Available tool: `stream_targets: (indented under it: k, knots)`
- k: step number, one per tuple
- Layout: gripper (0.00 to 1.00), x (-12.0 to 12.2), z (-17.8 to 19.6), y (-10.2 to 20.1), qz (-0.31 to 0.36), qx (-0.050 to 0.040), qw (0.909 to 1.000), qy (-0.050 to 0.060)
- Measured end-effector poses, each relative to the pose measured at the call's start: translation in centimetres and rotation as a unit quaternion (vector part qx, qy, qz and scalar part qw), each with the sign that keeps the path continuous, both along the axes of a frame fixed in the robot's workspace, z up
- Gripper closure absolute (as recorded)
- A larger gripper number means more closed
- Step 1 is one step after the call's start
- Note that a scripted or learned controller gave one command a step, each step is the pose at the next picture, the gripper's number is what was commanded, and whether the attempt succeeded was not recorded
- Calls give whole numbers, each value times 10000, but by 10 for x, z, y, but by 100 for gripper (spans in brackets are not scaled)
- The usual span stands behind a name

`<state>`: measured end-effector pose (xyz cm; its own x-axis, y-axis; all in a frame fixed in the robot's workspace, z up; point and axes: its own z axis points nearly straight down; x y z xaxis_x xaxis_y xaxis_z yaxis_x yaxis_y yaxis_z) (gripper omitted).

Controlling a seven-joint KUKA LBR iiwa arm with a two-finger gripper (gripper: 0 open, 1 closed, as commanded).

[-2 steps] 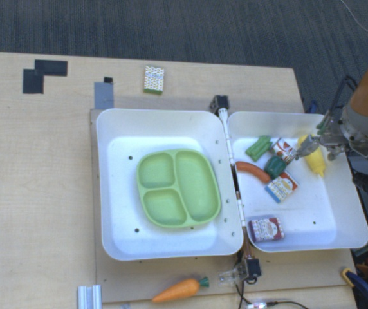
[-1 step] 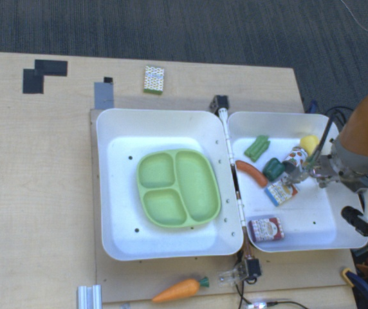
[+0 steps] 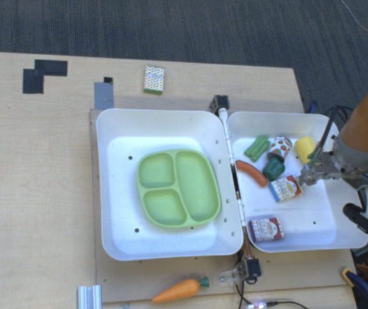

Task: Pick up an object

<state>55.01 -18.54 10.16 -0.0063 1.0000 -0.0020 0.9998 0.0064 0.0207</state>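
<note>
**Right bin: gripper low among the objects**

The gripper point(image 3: 307, 174) sits in the right bin point(image 3: 319, 227), just beside a small carton point(image 3: 285, 188) whose long axis runs left-right, slightly tilted. Jaws' state — cannot tell; their tips are too small to make out. The arm point(image 3: 367, 131) is cut off at the frame's right edge.

We see a green divided plate point(image 3: 178, 188) lying in the left bin point(image 3: 116, 192). On the bench point(image 3: 36, 185) behind that bin sits a small patterned box point(image 3: 154, 80), and black patches point(image 3: 42, 74) mark the far left. Near the front edge a toy carrot point(image 3: 179, 290) lies on its side. Grey carpet point(image 3: 171, 15) lies beyond.
</note>
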Motion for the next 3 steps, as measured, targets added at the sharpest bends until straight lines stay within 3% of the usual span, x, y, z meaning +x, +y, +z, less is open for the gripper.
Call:
stream_targets:
  k: [1,2,3]
  knots:
    - [0,0,0,0,-1,2,10000,4]
    - [0,-38,-15,51,-18,-13,10000,56]
    - [100,-37,-4,51,-13,-14,10000,38]
